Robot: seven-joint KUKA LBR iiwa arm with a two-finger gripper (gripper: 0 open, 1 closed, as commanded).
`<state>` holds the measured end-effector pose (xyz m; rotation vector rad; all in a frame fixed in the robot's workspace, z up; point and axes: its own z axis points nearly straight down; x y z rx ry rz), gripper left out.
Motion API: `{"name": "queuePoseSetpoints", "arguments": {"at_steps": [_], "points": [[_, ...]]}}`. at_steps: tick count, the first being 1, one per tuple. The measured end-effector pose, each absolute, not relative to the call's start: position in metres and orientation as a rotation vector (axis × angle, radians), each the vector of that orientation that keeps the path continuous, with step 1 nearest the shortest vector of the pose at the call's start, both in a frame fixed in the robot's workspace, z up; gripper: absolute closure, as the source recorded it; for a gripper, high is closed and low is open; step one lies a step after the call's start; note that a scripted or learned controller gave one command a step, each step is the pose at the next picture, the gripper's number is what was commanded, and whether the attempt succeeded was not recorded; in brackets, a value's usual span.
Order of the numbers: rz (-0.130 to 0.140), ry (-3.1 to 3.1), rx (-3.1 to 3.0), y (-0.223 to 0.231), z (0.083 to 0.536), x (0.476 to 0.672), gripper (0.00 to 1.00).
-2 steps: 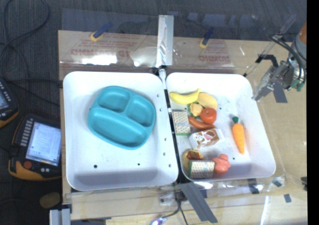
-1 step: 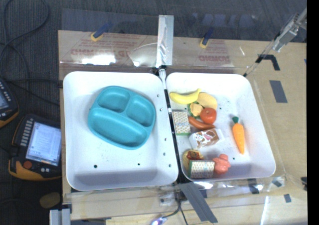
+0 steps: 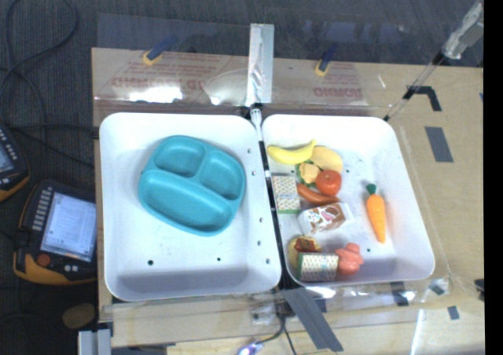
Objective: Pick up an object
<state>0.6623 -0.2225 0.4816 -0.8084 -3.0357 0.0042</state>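
White left bin (image 3: pixel 118 267) holds a teal divided plate (image 3: pixel 192 183). Right bin (image 3: pixel 409 188) holds clustered toy food: banana (image 3: pixel 289 153), carrot (image 3: pixel 377 216), tomato (image 3: pixel 328 181). Hand state: cannot tell. Risk: the crowded cluster may jam the hand between neighbours; the isolated carrot is judged the safer target.
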Motion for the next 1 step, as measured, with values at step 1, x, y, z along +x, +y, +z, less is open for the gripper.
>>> {"name": "queuePoseSetpoints", "arguments": {"at_steps": [1], "points": [[0.004,-3.047,-0.757,-0.2224,0.4814,0.6512,1.00]]}}
